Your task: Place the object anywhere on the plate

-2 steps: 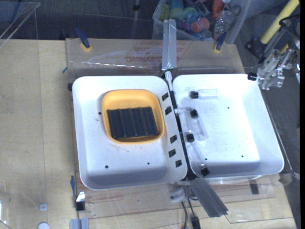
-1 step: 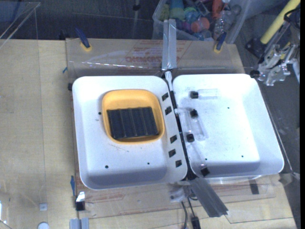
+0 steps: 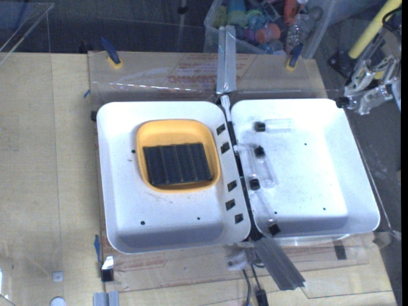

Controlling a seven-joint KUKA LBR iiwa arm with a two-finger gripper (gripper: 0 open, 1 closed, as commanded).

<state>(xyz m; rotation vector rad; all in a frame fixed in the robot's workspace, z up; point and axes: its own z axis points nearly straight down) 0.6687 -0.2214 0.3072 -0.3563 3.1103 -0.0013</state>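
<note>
Pale wood worktop (image 3: 44, 171) carries two white bins touching side by side. Left bin (image 3: 118, 222) holds yellow plate (image 3: 175, 131); dark ribbed object (image 3: 177, 163) lies flat on plate. Right bin (image 3: 319, 171): clear tubes, black caps. Clutter tub (image 3: 268, 11) behind. Claw state: cannot tell.

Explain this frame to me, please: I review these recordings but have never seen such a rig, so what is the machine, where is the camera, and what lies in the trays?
One camera looks down at a slant on a bench holding two shallow white bins side by side. The left bin holds a yellow plate with a dark ribbed rectangular object lying on it. The right bin holds what look like clear plastic tubes with black caps, near the divider. The machine is a robot arm reaching in from the right; its gripper sits at the upper right, outside the bins. I see nothing held in it, and its details are too small to make out.
</note>
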